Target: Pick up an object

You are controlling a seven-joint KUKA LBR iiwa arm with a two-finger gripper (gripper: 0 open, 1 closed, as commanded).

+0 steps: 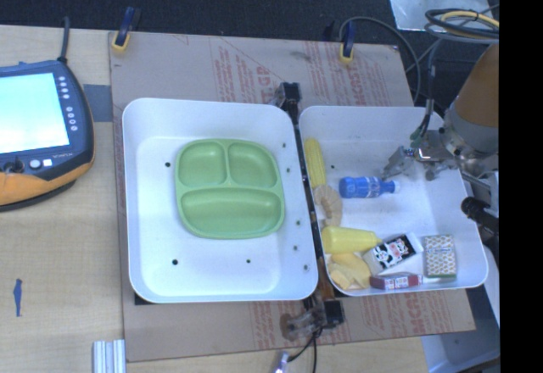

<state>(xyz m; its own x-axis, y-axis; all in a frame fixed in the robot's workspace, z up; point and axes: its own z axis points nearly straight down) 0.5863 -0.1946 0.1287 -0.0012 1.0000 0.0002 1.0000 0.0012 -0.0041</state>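
Wooden worktop [68,278] carries two white bins, and in the right bin [373,121] a blue bottle [366,186] lies at centre. At its two o'clock our pincer [409,158] hovers spread, holding nothing. We judge the bottle light, stiff, prone to roll; grip across its body.

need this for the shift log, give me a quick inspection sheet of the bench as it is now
surface: left bin and right bin on cardboard sheet over wooden bench
job's things: blue bottle, corn cob, yellow block, black-and-white carton, all in right bin
clutter: green divided plate in left bin
grippers: gripper above right bin, just up-right of blue bottle, nothing between fingers
cables: black cable beyond right bin
surroundings: teach pendant at left
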